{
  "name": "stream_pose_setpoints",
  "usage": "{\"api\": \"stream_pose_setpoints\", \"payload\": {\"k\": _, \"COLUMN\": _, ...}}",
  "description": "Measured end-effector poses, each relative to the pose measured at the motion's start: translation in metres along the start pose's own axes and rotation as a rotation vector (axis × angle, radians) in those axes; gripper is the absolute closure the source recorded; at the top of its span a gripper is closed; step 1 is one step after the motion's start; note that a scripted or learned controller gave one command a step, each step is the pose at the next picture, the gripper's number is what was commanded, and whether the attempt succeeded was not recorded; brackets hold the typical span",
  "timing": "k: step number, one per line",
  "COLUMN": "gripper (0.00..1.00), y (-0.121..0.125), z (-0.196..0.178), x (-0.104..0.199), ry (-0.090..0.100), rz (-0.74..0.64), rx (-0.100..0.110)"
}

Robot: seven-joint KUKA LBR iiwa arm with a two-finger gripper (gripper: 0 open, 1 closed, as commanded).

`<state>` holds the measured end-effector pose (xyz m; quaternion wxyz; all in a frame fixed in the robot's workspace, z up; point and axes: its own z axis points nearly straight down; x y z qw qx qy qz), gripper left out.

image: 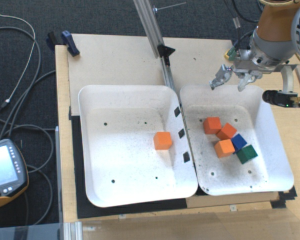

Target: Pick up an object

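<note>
Left shallow white plastic bin [90, 109]: one orange cube [163, 140], right of centre. Right shallow white plastic bin [270, 134], beside it: clustered red-orange cube [212, 125], orange-red cube [227, 131], orange block [223, 148], blue cube [238, 142], green cube [247, 154].

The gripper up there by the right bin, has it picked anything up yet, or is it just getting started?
Nothing looks picked up yet. The gripper hangs open above the right bin's far rim, with nothing between its fingers. Five blocks lie clustered in that bin, and one orange block in the left bin. Descending, grasping and lifting remain.
</note>
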<state>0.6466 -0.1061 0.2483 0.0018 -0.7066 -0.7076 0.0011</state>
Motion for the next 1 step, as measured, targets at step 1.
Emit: {"api": "stream_pose_setpoints", "payload": {"k": 1, "gripper": 0.00, "y": 0.0000, "z": 0.0000, "x": 0.0000, "ry": 0.000, "rz": 0.000, "rx": 0.000}}
